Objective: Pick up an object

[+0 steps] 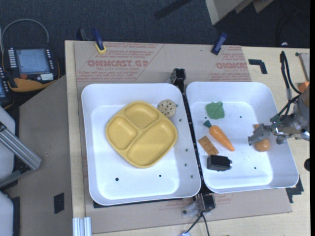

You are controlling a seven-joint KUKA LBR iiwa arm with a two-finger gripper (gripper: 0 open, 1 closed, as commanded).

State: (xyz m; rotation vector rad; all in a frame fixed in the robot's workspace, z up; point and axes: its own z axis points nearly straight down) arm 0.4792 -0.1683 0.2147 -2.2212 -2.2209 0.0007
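In the right bin (236, 183), a small round orange object (263, 145) lies near the right wall. My gripper (257, 134) hangs low right over it, reaching in from the right and touching or nearly touching its top. To the left lie an orange carrot (222, 137), a green leafy piece (215, 110), a brown cracker-like slab (207, 144) and a black block (219, 162). I see nothing lifted off the bin floor.
The left bin (98, 176) holds a yellow divided plate (141, 133) and a speckled cookie (167, 107) at the plate's upper right. A black divider (189, 132) runs between the bins. Cables (288, 77) hang by the arm on the right.
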